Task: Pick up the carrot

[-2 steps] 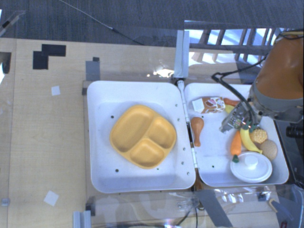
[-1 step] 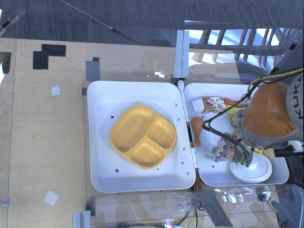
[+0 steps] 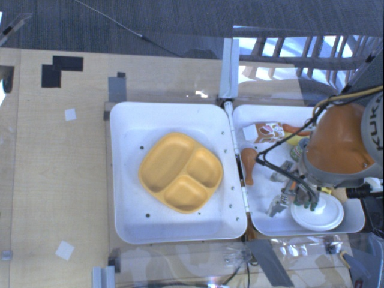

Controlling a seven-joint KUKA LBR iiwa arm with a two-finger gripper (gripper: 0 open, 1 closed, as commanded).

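**Carrot lies at the back of the right bin, arm low beside it**

The carrot (image 3: 295, 128) shows as a thin orange piece near the far wall of the right bin (image 3: 259, 221), partly hidden behind the arm's cables and lying just beside a small printed packet (image 3: 268, 131). Nearer the bin's left wall, a brown drumstick-shaped item (image 3: 247, 164) lies lengthwise, apart from the carrot. A round white dish (image 3: 318, 215) sits near the bin's front right corner.

The arm (image 3: 339, 140) comes in from the right, its orange band covering much of the bin's right half. The pincer (image 3: 279, 206) hangs low over the bin floor, just left of the white dish and well apart from the carrot. Whether its fingers are spread or closed cannot be told, as the small metal parts blur together; nothing is seen between them.

In the left bin (image 3: 126, 179), a yellow divided plate (image 3: 181, 171) with three compartments rests near the middle, turned at a slant. The two bins stand side by side, touching along a hinged seam.

The tabletop (image 3: 54, 179) is pale wood, carrying black square markers (image 3: 60, 69) near its far left and small paper tags (image 3: 65, 251). Metal brackets hold the bin corners. Beyond the tabletop's far edge lies dark grey carpet (image 3: 150, 8), and clear panels behind the right bin reflect bright light.
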